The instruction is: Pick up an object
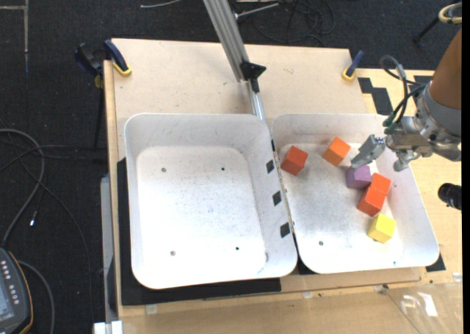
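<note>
The right bin [411,252] holds several blocks: a red-orange cube [294,159], an orange cube [337,151], a purple block [358,177], a taller red-orange block [375,193] and a yellow cube [381,227]. My gripper [381,162] reaches in from the right and hangs over the bin's upper right part, just above the purple block and the tall red-orange block. Its fingers [366,153] are spread open with nothing between them. The left fingertip is close above the purple block.
The left bin [139,178] lies beside the right one, their rims meeting along a ridge with black tabs [277,197]. A slanted metal pole [228,24] stands behind the bins. Clamps [117,59] sit at the bench's back corners.
</note>
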{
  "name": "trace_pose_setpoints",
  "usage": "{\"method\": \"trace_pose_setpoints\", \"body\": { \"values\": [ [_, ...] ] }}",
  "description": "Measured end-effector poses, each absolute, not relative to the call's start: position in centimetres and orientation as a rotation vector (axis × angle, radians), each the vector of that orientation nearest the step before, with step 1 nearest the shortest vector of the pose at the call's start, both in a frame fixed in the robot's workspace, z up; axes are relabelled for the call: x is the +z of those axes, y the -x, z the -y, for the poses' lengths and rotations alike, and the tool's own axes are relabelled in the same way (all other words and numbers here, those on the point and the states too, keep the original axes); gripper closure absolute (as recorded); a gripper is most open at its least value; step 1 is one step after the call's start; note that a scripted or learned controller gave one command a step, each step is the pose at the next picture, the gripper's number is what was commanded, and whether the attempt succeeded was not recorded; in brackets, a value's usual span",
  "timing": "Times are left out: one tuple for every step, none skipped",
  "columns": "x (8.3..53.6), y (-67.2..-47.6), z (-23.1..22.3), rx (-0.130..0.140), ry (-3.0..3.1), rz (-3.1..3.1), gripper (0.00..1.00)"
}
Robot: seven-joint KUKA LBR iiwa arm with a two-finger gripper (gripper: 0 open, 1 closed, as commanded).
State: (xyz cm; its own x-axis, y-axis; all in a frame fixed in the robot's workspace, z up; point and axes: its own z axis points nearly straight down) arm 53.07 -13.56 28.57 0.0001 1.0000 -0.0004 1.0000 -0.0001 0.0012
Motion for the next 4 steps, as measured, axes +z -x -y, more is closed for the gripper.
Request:
{"method": "trace_pose_setpoints", "body": {
  "values": [
    [12.4, -54.7, 16.8, 0.015, -2.204, -2.208, 0.00],
    [11.4, -61.4, 18.3, 0.011, -2.209, -2.220, 0.00],
    [10.1, -63.9, 16.8, -0.002, -2.224, -2.220, 0.00],
    [9.7, -62.8, 17.2, 0.001, -2.219, -2.220, 0.00]
  ]
}}
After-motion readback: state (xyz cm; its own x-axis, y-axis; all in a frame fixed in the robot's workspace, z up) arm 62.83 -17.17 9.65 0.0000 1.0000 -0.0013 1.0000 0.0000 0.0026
